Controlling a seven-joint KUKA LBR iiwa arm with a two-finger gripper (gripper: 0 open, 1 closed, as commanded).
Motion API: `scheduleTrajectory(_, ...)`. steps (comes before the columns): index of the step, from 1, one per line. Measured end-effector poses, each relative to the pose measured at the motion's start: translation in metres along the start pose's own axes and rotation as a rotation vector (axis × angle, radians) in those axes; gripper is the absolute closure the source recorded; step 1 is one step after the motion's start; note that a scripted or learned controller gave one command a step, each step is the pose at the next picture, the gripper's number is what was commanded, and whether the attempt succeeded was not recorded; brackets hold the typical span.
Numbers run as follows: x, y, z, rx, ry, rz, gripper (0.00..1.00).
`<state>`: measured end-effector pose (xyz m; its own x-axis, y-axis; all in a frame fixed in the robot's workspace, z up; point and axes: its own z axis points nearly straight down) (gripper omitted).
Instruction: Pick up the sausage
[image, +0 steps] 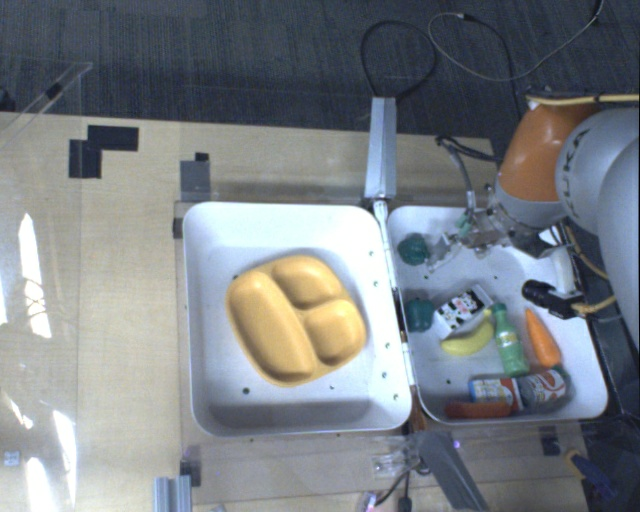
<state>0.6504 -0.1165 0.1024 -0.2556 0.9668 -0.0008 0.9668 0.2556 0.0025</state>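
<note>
The sausage (478, 409) is a dark red, short rod lying flat along the front wall of the right bin (590, 395), just in front of a can (522, 389). My gripper (452, 243) hangs over the back of the right bin, beside a teal round thing (412, 248), far from the sausage. Nothing shows between its tips.
The right bin also holds a banana (468, 342), a green bottle (508, 342), a carrot (543, 340), a small printed box (462, 308) and a second teal thing (418, 315). The left bin (205, 300) holds a yellow three-part dish (295, 318).
</note>
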Motion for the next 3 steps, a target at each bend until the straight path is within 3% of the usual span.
scheduleTrajectory(1, 0.019, -0.052, 0.013, -0.008, -0.004, -0.163, 0.0)
scheduleTrajectory(2, 0.022, -0.001, 0.014, -0.007, -0.003, -0.271, 0.0)
scheduleTrajectory(3, 0.009, 0.024, -0.069, -0.008, -0.005, -0.413, 0.0)
